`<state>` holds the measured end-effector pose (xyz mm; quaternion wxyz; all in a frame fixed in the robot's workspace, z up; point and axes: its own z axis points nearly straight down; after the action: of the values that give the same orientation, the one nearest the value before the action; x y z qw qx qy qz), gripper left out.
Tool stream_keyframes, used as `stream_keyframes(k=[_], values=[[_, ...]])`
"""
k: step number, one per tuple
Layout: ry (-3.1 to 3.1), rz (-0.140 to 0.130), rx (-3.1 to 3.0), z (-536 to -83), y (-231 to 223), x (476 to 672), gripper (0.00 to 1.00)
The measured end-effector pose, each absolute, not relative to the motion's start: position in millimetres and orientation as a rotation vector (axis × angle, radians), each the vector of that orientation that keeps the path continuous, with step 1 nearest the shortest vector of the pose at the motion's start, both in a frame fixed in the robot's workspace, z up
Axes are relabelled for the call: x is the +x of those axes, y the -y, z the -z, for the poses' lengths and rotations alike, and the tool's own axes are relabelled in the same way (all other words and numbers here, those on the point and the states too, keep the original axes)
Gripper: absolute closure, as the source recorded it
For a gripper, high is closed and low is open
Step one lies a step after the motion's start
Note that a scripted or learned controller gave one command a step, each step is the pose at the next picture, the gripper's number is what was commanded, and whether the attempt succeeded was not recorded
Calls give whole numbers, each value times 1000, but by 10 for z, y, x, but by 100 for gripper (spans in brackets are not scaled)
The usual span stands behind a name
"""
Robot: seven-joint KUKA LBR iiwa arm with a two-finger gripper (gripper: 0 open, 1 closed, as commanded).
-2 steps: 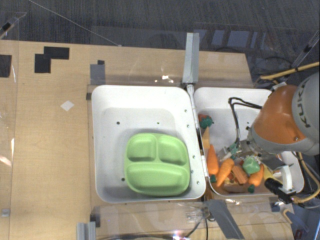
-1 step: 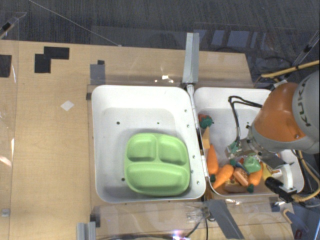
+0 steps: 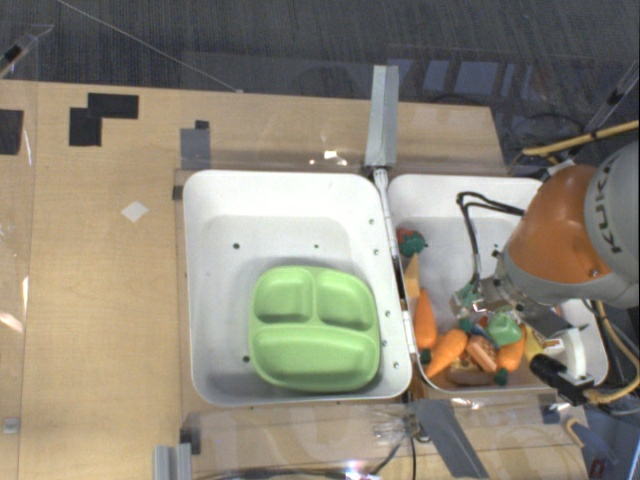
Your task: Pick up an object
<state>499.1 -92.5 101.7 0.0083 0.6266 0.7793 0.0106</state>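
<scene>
camera view | carrot (image 3: 424,318) long axis upright | gripper (image 3: 487,308) beside

2 white bins (image 3: 215,268), 1 green tray (image 3: 315,328), approx 4 orange carrots (image 3: 425,320).

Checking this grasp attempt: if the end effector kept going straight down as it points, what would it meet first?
Probably the small green toy piece directly below the end effector, atop the orange plastic carrots in the right white bin; depth is unclear.

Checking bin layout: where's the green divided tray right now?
The green divided tray lies in the left bin, toward its near edge, close to the divider that separates it from the right bin holding the toy food.
</scene>
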Motion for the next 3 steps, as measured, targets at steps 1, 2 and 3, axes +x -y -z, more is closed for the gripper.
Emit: stream_keyframes(k=[1, 2, 3], values=[[-2573, 0, 1804, -1822, 591, 4881, 0], [-2597, -4, 1765, -960, 1020, 4887, 0], [-2670, -7, 1618, -942, 985, 4930, 0]])
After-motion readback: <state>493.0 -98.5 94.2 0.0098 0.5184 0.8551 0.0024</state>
